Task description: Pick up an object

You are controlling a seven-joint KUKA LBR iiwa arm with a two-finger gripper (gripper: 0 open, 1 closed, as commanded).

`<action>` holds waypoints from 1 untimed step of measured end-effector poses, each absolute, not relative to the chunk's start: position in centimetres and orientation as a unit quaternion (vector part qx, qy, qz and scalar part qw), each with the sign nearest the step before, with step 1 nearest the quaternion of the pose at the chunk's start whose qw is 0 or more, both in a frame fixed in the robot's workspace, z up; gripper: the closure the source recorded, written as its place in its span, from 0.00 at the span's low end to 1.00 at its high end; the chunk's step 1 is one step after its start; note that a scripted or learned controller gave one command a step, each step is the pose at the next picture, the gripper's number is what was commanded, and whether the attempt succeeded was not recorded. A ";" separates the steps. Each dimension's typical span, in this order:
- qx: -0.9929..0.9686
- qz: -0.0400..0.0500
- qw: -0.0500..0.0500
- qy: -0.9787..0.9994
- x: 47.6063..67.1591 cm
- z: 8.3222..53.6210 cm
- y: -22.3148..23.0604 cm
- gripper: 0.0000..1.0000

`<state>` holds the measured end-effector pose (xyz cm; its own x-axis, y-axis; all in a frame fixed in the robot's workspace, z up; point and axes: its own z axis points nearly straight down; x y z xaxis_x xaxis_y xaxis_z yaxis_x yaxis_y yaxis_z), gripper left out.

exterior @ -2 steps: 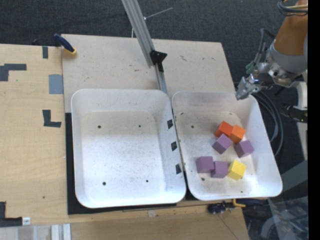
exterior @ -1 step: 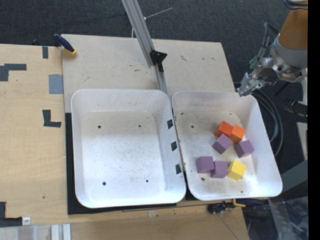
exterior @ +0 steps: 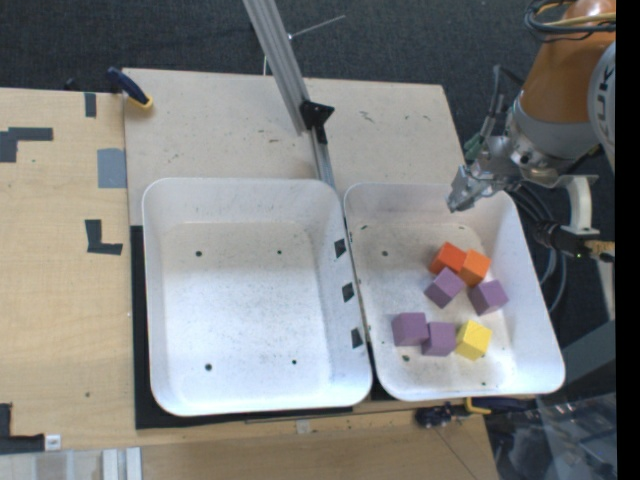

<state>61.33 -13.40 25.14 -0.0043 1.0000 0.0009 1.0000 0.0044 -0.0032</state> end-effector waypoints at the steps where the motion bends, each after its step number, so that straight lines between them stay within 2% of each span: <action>1: -0.705 0.000 0.001 -0.709 59.4 25.5 -7.6 1.00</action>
